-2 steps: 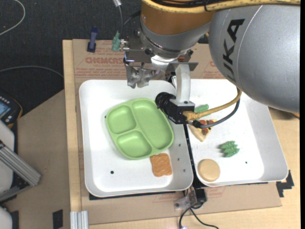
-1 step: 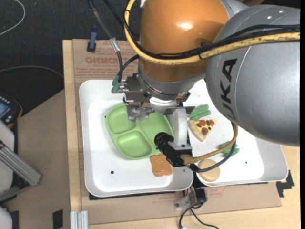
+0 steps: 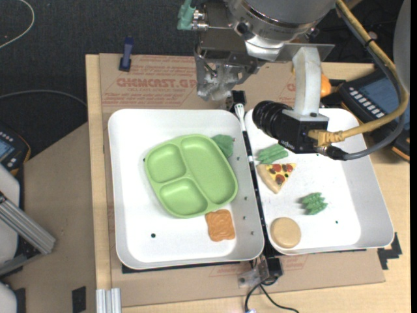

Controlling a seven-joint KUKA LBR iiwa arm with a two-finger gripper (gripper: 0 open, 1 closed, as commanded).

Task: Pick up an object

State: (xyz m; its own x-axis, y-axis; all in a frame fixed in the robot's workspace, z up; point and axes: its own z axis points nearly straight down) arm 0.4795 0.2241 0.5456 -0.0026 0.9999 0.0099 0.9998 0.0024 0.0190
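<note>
Gripper (image 3: 217,90) sat over the brown board (image 3: 156,77), just past the far rim of the left bin (image 3: 120,175), near the seam between the bins. It was metal against clutter from this angle, so I couldn't tell how wide it was or whether it gripped anything.

Candidates in the left bin:
- green divided plate (image 3: 189,175), lying flat mid-bin
- green leafy piece (image 3: 225,143), touching the plate's far-right edge
- orange waffle square (image 3: 220,225), just beside the plate's near edge

Candidates in the right bin (image 3: 371,201):
- second green leafy piece (image 3: 272,153), toward the far-left corner
- pizza slice (image 3: 277,175), just nearer than that
- small green cluster (image 3: 314,203), mid-bin
- tan round biscuit (image 3: 285,232), at the near-left corner

Everything in both bins lay apart from the gripper.
</note>
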